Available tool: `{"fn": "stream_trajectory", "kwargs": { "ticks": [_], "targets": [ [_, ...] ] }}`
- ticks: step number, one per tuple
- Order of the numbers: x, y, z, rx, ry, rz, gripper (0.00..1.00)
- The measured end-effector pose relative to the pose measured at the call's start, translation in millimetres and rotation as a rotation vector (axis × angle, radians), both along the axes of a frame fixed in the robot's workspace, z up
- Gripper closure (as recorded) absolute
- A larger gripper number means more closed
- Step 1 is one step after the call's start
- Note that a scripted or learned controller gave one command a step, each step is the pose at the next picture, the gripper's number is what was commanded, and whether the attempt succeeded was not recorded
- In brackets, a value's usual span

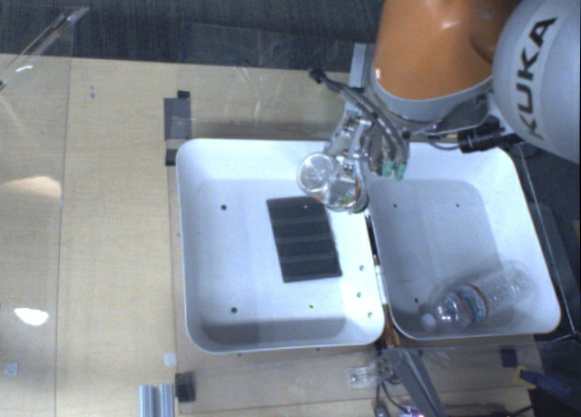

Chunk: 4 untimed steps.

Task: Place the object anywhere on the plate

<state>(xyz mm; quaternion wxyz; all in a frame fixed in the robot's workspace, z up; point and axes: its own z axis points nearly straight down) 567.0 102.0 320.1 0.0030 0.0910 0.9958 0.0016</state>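
Where the left bin's far right corner meets the divide between the two bins, a small clear, glassy round object [320, 174] shows at the very tip of the claw [351, 177], its rim turned toward the left. It lies against the claw's metal parts, and because it is transparent and those parts crowd together, I cannot tell whether the claw is open, closed, or gripping it. Just in front of it, toward the near side, a dark ridged rectangular plate [304, 238] lies flat on the floor of the left bin [195, 252], slightly skewed; the clear object shows just past the plate's far right corner, and whether it touches the bin floor cannot be told. Above the claw, the arm [436, 24] reaches in from the right, its orange band large in the top of the view and a grey casing with lettering beside it. The right bin [436, 206] holds a clear plastic bottle [472, 299] lying on its side near the front wall, well apart from the claw. Both bins rest side by side on the pale wooden surface [91, 224].
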Motion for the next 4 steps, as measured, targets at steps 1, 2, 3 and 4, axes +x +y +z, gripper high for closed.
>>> {"fn": "stream_trajectory", "kwargs": {
  "ticks": [1, 2, 3, 4],
  "targets": [
    [70.1, -19.7, -83.2, 0.011, -0.009, -0.234, 1.00],
    [94.2, -3.9, -46.6, 0.004, 0.001, -0.766, 1.00],
    [95.2, -2.3, -35.0, 0.007, -0.004, -0.760, 1.00],
    [96.2, -0.6, -23.4, 0.010, -0.010, -0.753, 1.00]
  ]
}}
